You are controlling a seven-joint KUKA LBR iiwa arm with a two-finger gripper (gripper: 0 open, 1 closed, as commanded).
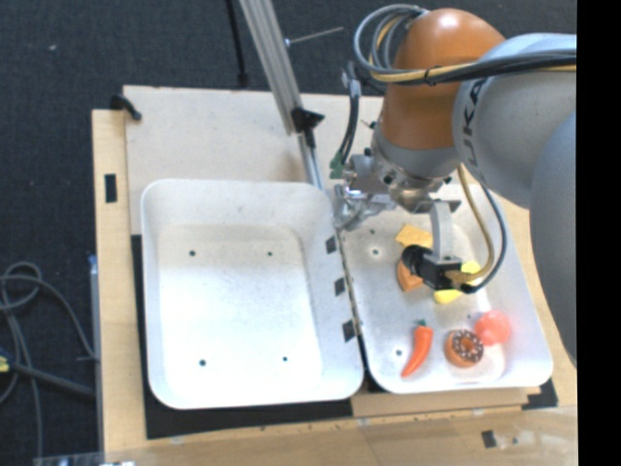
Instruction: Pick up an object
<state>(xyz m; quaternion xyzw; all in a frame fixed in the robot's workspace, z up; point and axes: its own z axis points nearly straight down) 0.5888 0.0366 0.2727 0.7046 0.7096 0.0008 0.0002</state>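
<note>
Two-finger gripper is hanging over the back-left corner of the shallow white right-hand bin; whether it is apart or together cannot be told. An orange plastic carrot is lying loose near the front wall, likely the easiest pick.

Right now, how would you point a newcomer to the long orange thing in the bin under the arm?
Find the white bin under the grey arm and look to its near edge. The carrot lies there, beside a round doughnut. It alone is long and orange with a green tip.
</note>
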